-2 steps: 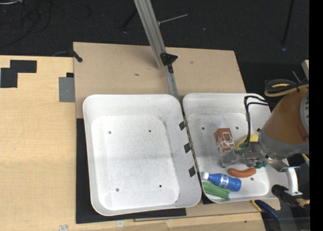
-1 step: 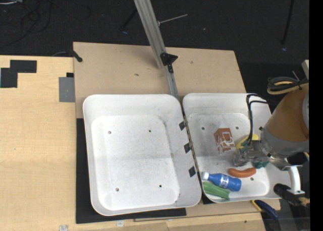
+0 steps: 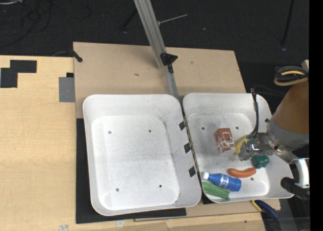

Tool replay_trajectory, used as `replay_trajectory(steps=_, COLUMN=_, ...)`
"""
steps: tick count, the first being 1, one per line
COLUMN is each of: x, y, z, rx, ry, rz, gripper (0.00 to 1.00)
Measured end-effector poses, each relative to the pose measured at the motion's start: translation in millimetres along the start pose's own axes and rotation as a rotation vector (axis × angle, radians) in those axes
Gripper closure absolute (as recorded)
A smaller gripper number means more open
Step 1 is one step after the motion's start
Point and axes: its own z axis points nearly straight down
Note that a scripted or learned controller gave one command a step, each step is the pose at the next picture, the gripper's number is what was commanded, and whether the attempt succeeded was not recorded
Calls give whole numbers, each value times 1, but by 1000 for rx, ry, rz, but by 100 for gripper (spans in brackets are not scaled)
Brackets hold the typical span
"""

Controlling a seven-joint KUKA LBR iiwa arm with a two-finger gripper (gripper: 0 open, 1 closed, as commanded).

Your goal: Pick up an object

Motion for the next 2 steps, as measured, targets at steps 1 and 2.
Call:
replay_trajectory(steps=1, x=8, y=-1, z=-47, rx=-1, ry=0, rz=-1, gripper=100)
replay_trajectory(steps=2, x=7, y=-1, z=-70, rx=0, ry=-1, rz=0, gripper=100)
